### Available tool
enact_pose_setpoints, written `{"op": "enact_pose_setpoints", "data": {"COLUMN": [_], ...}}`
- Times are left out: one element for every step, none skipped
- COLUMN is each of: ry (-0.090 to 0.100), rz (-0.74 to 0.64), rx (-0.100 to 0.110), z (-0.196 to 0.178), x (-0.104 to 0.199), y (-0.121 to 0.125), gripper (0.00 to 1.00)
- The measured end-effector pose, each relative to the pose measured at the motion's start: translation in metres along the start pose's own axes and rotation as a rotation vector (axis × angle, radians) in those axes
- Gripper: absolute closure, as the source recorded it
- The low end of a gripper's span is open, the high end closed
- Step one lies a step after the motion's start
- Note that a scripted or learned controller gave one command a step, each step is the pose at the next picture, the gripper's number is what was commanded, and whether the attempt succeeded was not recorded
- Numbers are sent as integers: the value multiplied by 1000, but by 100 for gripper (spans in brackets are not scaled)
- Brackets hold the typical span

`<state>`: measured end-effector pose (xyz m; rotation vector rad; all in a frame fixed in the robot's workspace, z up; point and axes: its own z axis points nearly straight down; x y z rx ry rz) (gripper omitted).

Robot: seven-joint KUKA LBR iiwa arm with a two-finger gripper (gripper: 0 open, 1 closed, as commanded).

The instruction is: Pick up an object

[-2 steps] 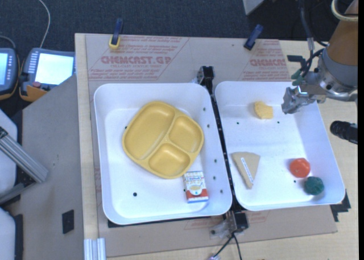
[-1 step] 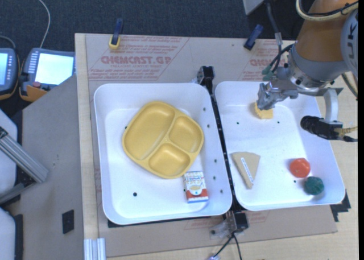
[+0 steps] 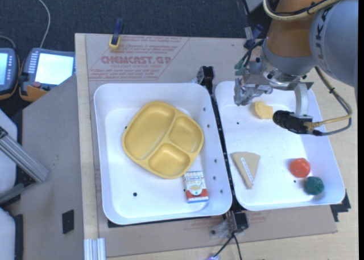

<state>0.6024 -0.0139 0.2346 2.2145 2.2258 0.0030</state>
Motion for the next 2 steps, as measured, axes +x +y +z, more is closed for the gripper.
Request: {"op": "enact_pose_setpoints", "data": {"ry": [1,0], "rz": [0,0], "rx": [0,2], "z": [-5,15], "x": [56,106], "y": [-2,7], "gripper": [100,100]}}
